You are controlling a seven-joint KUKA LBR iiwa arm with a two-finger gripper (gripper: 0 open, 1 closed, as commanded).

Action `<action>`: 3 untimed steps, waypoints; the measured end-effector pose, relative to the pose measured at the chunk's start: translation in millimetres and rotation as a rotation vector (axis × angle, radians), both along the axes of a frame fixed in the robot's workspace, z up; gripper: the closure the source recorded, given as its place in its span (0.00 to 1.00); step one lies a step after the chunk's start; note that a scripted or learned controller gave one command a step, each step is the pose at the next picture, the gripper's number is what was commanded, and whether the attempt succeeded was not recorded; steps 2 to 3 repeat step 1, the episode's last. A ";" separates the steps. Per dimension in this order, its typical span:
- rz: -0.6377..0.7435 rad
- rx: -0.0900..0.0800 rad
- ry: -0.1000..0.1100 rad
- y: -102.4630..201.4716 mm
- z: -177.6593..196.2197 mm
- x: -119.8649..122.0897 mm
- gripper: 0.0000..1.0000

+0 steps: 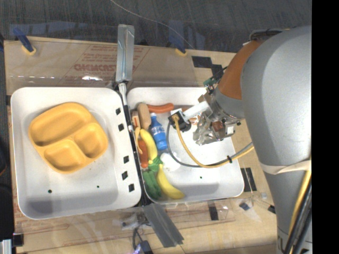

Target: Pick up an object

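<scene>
While hanging over the right bin (228,187), jaws (209,134) too cluttered by cables to tell whether spread or pressed together. Heaped along that bin's left wall: blue bottle (157,134), bananas (159,168), orange sausage (160,108). Resting in left bin (32,194): yellow divided tray (68,136).

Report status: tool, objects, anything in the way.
Tool over right white bin, grip unclear. Yellow plastic bananas, blue bottle piled along left wall. Yellow cable beside tool.
</scene>
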State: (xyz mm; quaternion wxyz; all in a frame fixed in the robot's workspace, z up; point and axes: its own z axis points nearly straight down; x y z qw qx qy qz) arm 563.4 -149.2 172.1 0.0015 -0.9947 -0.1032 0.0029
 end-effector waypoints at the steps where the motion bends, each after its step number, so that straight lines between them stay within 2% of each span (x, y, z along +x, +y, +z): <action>1: 0.001 -0.001 -0.005 11.7 51.2 31.8 1.00; 3: 0.001 -0.001 -0.005 11.7 51.2 31.8 1.00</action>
